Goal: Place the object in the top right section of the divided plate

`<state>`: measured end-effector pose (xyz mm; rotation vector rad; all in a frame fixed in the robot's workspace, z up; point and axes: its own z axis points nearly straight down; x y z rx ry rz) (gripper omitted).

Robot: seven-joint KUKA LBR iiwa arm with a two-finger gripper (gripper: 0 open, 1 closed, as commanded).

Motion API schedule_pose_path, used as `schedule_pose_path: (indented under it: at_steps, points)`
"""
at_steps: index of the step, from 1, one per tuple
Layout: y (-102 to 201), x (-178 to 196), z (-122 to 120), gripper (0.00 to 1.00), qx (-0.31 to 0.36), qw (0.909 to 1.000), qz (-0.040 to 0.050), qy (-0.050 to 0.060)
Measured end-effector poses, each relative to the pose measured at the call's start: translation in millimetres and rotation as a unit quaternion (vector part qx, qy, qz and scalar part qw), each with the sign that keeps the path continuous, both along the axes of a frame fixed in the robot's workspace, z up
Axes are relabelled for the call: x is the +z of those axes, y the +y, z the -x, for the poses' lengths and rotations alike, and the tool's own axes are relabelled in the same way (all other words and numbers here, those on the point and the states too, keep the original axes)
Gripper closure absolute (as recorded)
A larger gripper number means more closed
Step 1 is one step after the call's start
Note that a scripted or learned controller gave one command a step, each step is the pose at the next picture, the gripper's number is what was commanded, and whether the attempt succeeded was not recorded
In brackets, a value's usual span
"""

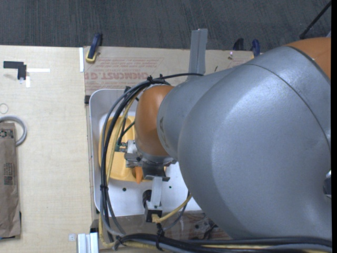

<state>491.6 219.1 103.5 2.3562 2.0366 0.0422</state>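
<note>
Reaching from right | arm [247,141] bent down over yellow plate [118,157]

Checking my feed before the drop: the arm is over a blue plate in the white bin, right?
Not quite. The camera view shows the arm over a yellow plate, not a blue one, in the white bin.

plate: yellow divided plate [120,168] | state: mostly hidden beneath the arm, only its left part showed | pose: lay flat | place: left half of a white bin | object: small orange piece [138,175] at the plate's near edge, partly covered, shape unclear
</note>
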Motion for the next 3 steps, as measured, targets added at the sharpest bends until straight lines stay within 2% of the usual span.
schedule_pose_path:
  at_steps: [1,2,3]
  points:
    - [-1.6,-0.5,1.2,1.0,0.043,0.9991,0.003,0.003]
    - [-99.0,40.2,7.8,1.0,0.028,0.9994,0.001,0.021]
    - [-24.8,-1.4,7.6,1.0,-0.173,0.9848,-0.0003,0.012]
